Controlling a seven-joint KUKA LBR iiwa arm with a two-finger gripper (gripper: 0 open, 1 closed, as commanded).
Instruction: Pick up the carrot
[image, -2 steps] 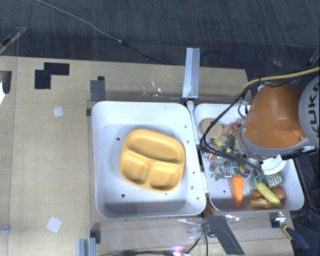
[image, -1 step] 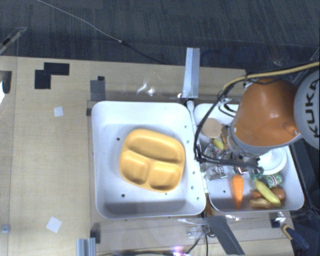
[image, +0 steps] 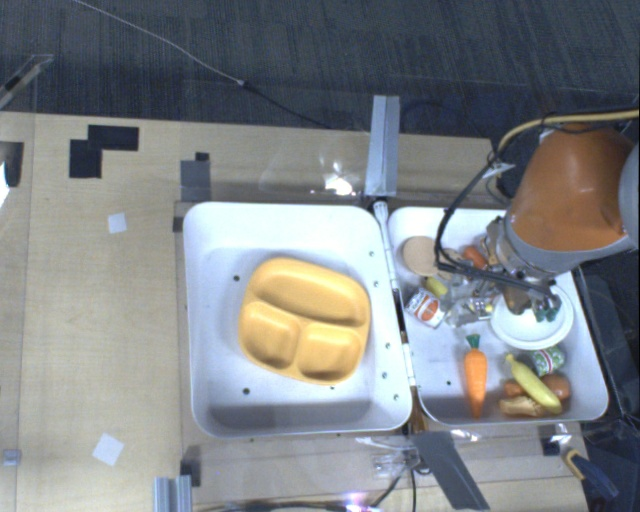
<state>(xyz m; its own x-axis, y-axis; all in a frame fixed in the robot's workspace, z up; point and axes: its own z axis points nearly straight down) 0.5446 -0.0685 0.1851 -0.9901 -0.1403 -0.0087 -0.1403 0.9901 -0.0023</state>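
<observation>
We log the approach step: gripper (image: 478, 300), finger state unreadable, hovers just above the carrot (image: 475, 378) lying free in the right bin (image: 437, 398); next, a descent onto it.

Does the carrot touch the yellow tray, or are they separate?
Apart. The camera view shows the carrot in the right bin, the yellow tray in the left bin.

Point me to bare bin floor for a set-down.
Left bin: bare floor rings the yellow tray, widest along the near wall. Right bin: one bare patch left of the carrot. Elsewhere it is crowded under the claw.
</observation>
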